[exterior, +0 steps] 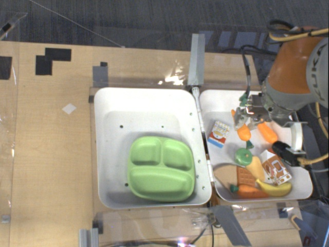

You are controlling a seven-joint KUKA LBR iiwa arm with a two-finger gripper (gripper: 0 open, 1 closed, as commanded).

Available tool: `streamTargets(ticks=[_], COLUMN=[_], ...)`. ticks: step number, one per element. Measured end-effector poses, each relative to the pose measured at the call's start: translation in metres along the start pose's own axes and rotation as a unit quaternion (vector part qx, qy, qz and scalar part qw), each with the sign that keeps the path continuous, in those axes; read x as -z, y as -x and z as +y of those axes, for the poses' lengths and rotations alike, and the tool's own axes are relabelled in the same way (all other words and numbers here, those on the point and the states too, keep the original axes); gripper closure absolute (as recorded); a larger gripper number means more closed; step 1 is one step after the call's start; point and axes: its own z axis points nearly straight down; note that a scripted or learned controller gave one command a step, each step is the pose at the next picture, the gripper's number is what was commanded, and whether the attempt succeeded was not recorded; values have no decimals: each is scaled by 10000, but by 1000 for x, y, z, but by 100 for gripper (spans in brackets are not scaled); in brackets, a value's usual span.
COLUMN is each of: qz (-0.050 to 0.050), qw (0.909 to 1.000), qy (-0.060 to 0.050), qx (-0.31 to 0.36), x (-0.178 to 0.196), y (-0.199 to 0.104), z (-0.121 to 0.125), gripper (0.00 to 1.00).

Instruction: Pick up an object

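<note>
White carton (220, 133): label unreadable | jaws (245, 118) above right bin (216, 102): opening cannot be told

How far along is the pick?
Done: the arm is over the right bin, with the gripper low among the toy food, right by a small orange piece.
In hand: nothing visibly between its fingers.
Left: grasp and lift. The banana, carrot and small carton lie in the bin; the green divided tray sits in the left bin.
</note>
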Motion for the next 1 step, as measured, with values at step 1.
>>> streamTargets(ticks=[1], qz=[-4], qw=[10000], qy=[-11], qx=[69], x=[-12], y=[7], z=[20], gripper=[100])
